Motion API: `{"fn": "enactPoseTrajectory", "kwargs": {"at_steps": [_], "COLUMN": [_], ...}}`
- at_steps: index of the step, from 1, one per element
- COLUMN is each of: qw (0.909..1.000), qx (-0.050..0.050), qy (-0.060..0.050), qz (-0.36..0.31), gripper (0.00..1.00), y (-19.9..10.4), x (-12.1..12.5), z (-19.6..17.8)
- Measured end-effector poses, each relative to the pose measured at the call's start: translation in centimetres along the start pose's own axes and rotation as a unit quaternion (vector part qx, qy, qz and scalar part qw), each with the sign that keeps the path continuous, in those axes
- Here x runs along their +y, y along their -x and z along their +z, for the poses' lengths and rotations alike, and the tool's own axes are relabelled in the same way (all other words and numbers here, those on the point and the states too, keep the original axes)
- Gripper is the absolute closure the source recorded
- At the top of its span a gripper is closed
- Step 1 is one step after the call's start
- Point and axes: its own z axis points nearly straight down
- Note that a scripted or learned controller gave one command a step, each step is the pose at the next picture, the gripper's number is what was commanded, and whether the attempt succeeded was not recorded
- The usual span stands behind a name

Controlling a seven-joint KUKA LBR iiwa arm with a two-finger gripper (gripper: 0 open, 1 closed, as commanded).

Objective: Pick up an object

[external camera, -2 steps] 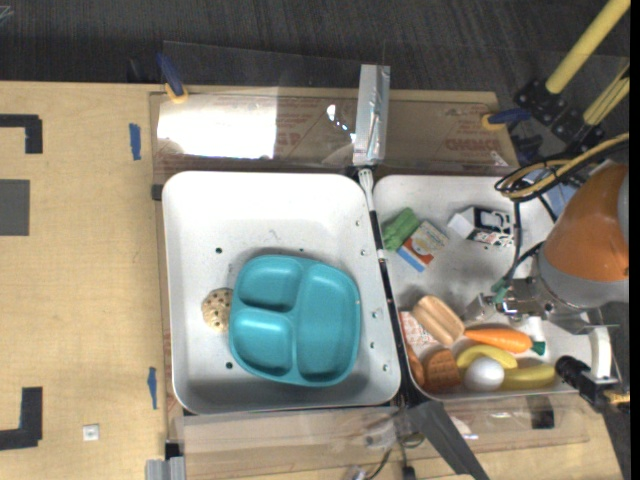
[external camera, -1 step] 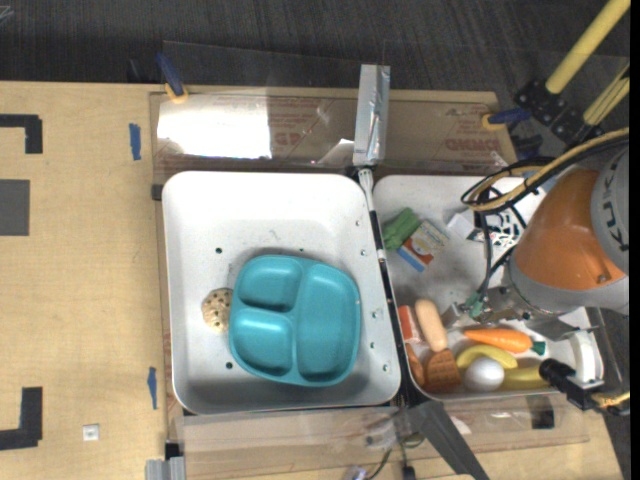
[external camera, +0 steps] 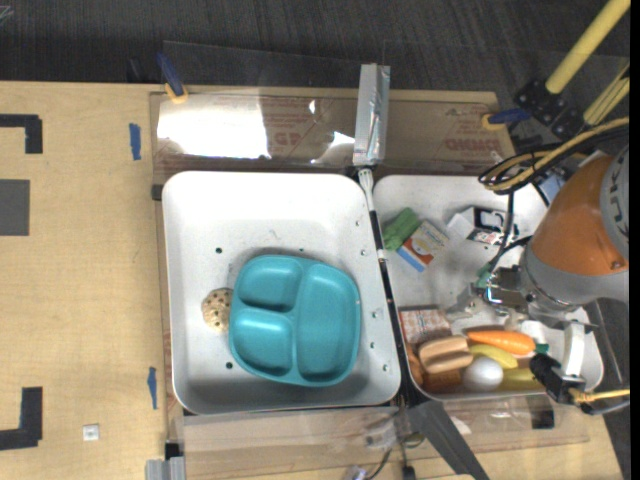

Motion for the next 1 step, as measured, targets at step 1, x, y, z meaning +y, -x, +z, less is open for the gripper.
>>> {"fn": "enactPoseTrajectory", "kwargs": {"at_steps": [1], "qw": [0.9995], "qx": [-0.002], "qy": [0.005], "qz": [-0.032], "gripper": [0.00], "y": [1.04], "x": [-0.77], "z": [2.14]}}
